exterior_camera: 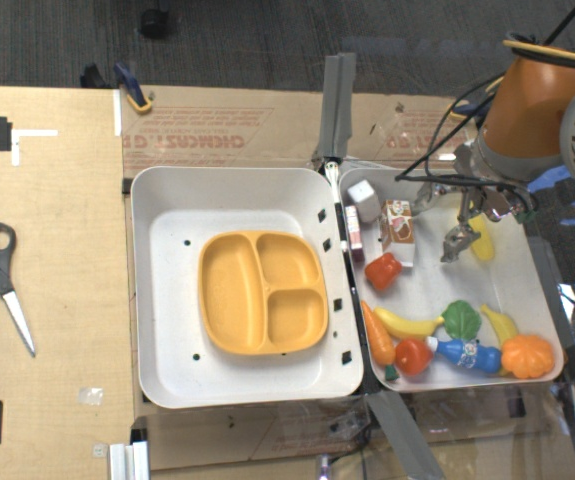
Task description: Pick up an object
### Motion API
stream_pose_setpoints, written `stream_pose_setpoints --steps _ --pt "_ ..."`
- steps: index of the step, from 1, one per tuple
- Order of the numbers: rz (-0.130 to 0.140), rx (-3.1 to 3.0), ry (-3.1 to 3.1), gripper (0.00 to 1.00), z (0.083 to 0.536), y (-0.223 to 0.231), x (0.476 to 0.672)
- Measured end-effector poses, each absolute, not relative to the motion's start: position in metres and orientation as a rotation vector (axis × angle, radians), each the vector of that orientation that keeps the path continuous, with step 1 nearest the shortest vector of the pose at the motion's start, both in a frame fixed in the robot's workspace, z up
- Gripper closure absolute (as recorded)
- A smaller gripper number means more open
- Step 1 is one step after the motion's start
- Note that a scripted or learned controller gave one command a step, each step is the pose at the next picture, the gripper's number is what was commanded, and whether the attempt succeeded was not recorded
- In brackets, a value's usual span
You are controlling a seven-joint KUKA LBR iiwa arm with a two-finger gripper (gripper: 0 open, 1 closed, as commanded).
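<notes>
Pale wood counter [37, 298], two white bins side by side on it. Left bin [157, 298] carries an orange divided plate [264, 292], roughly centred. All else is placed against the right bin [542, 298]. Grey arm [542, 108] with orange band reaches over that bin's far right corner. Gripper [472, 230] hangs low over the bin's upper middle; fingers appear slightly spread, nothing seen between them. Yellow piece [482, 243] lies just beside the fingers, toward the bin's right wall. Along the near wall: orange pumpkin [527, 356], green leafy toy [461, 319], yellow banana [407, 322], carrot [379, 336], red tomato [413, 356], blue figure [470, 355]. Mid-left: red pepper [383, 270]. Far left corner: small carton [398, 222], grey block [361, 193]. Scissors [5, 283] rest on the counter, well left of both bins.
</notes>
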State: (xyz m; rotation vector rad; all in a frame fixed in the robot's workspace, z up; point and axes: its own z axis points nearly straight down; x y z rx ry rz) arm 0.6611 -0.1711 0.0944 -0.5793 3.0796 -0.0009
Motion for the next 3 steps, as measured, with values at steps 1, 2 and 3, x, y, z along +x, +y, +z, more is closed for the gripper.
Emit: stream_pose_setpoints --steps 1,2,3 --pt "-0.002 -0.537 3.089 0.00 0.094 -0.103 0.645" --pt "-0.002 -0.795 3.034 0.00 0.094 -0.179 0.597" --pt "0.000 -0.676 3.061 0.00 0.093 -0.110 0.661"
